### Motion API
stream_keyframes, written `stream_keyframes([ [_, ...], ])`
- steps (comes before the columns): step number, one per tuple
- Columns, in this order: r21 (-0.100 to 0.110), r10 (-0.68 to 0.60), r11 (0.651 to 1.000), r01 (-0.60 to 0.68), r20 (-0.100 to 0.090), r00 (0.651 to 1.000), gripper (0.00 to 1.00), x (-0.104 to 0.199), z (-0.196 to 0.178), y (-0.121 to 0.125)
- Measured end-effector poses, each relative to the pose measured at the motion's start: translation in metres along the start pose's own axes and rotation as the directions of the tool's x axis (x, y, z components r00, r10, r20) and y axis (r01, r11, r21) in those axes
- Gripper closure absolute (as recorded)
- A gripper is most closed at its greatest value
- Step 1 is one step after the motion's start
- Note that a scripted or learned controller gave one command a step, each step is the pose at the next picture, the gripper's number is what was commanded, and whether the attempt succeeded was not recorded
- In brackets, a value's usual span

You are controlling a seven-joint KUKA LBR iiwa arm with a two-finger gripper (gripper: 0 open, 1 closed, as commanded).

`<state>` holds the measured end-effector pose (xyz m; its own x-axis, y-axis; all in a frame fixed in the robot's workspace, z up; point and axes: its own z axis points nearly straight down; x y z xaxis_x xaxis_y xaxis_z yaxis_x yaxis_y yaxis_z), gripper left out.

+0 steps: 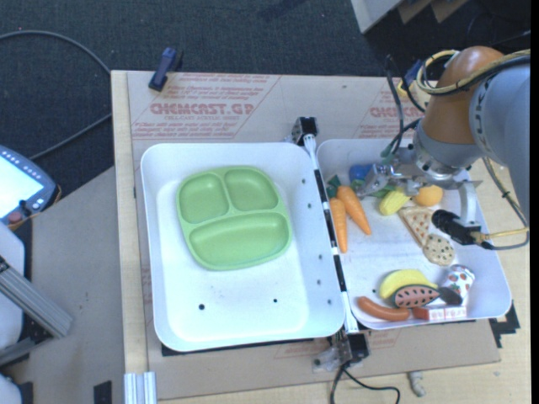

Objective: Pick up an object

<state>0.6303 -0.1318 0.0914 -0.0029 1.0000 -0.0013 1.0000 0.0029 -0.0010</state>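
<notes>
The arm (505,108) is smooth grey metal. An orange band (459,99) rings it, with yellow and black cables (421,72) looped beside that band.

Board (202,108) reads "CHEMCAST GP" (red, repeated)

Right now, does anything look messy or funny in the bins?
Nothing spilled or broken. The toy food is all jumbled in the right bin, two carrots lean against the divider, while the green plate sits tidy in the left bin.

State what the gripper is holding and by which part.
It cannot be told. The gripper is low in the right bin, among the toy food near a yellow piece and an orange piece, and the wrist hides its tips.
</notes>
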Motion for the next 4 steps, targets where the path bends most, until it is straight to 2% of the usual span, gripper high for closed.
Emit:
stream_keyframes([
  [1, -0.010, 0.002, 1.000, -0.002, 0.008, 1.000, 1.00, -0.003, -0.012, 0.002],
  [2, -0.009, 0.002, 1.000, -0.002, 0.007, 1.000, 0.00, -0.002, -0.011, 0.001],
  [3, 0.043, -0.004, 0.999, 0.004, -0.012, 1.000, 0.00, -0.038, 0.010, 0.029],
  [4, -0.003, 0.002, 1.000, -0.002, -0.002, 1.000, 0.00, 0.004, 0.006, -0.004],
])
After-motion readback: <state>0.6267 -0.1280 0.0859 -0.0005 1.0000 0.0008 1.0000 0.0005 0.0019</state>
